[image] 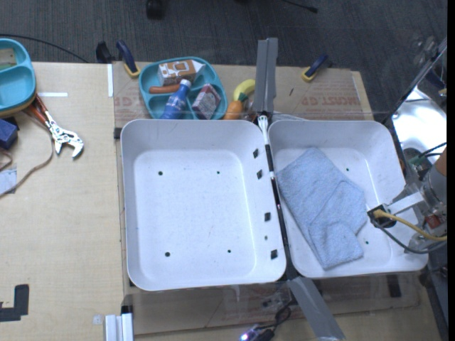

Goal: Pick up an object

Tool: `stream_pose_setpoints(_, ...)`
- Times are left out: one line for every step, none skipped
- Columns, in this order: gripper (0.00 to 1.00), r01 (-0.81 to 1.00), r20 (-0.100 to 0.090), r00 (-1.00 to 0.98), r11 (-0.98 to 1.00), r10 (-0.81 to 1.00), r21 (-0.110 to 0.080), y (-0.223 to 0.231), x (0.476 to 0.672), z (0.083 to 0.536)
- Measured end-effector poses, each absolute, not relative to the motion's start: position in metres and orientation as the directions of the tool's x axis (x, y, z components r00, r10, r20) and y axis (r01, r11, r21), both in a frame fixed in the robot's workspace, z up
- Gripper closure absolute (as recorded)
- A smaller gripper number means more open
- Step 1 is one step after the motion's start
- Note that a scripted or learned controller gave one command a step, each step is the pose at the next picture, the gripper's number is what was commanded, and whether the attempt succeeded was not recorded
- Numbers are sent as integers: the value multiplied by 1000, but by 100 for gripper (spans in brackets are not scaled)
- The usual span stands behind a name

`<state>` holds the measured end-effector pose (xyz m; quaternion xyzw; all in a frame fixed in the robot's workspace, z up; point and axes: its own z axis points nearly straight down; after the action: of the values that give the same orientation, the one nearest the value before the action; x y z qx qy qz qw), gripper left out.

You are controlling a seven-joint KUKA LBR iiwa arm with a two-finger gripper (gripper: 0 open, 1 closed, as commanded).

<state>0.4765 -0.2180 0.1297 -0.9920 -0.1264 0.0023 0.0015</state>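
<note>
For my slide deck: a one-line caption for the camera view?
Grey folded cloth lies in the right white bin, robot arm at that bin's right edge.

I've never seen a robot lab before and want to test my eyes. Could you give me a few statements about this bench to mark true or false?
1. A grey cloth lies in the right bin. True.
2. A wrench lies in the left bin. False: the wrench lies on the bench, to the left of the left bin.
3. A teal tray of small items sits behind the left bin. True.
4. The cloth is crumpled into a ball. False: it lies flat and folded on the bin floor.
</note>
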Motion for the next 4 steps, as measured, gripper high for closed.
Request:
stream_pose_setpoints(0,203,-3,979,-979,203,-3,-221,477,129)
stream_pose_setpoints(0,202,-3,979,-979,202,-2,-222,477,135)
stream_pose_setpoints(0,244,-3,970,-970,244,-2,-205,512,91)
stream_pose_setpoints(0,202,-4,979,-979,202,-1,-222,490,199)
